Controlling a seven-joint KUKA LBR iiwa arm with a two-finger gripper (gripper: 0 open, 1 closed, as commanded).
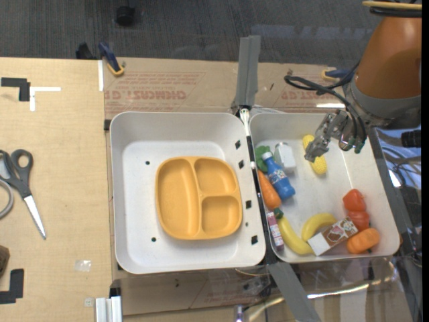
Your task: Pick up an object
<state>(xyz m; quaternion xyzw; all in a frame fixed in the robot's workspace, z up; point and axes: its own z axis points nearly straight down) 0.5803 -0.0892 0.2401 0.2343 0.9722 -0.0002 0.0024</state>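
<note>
The right white bin [375,173] holds several small toys. A yellow lemon-like piece [318,164] lies near the bin's back, partly hidden under my gripper [333,145]. The gripper hangs just above that piece, and its metal fingers [315,147] look open with nothing between them. A blue bottle [279,178], a white block [285,155] and a green piece [261,155] sit to the left of it. An orange carrot [269,193], two bananas [295,237], a brown-and-white box [335,236], red pieces [355,203] and an orange piece [363,240] lie toward the front.
The left bin [127,180] holds a yellow divided plate [199,198]. Scissors [25,190] lie on the wooden bench at far left. A blue clamp [111,58] sits at the cardboard's back edge. Cables [315,86] trail behind the right bin.
</note>
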